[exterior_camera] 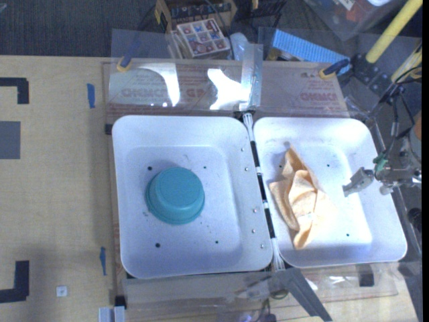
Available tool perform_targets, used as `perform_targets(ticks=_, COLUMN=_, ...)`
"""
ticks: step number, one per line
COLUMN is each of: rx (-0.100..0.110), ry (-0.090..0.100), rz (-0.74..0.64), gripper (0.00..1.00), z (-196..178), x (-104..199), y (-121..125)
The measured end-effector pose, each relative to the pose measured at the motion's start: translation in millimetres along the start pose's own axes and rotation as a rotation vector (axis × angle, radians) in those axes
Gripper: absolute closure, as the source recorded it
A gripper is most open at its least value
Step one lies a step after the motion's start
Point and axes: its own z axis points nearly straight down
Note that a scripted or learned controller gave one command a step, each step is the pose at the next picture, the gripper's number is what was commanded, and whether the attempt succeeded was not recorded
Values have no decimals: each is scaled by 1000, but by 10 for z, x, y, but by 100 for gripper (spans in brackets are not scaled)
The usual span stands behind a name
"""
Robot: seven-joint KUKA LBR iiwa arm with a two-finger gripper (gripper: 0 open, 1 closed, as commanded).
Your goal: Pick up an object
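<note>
A teal bowl (175, 194) lies upside down in the middle of the left bin (127, 139). A crumpled tan and orange cloth (297, 196) lies in the left half of the right bin (348, 136). My gripper (357, 182) hangs over the right side of the right bin, reaching in from the right edge. It is to the right of the cloth, with a clear gap between them, and nothing shows in its grasp.
Clear plastic panels (174, 86) stand behind both bins. Boxes, a blue pad (305, 47) and a yellow pole (399, 20) lie on the floor beyond. Cables and arm hardware (399, 170) crowd the right edge. Wooden bench (53, 180) spreads to the left.
</note>
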Motion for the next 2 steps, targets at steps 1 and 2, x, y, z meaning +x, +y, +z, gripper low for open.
perform_targets(ticks=1, rx=1, ry=1, rz=56, gripper=0, z=344, x=71, y=135)
perform_targets(ticks=2, rx=-14, ry=-5, rz=-53, gripper=0, z=1121, x=606, y=958)
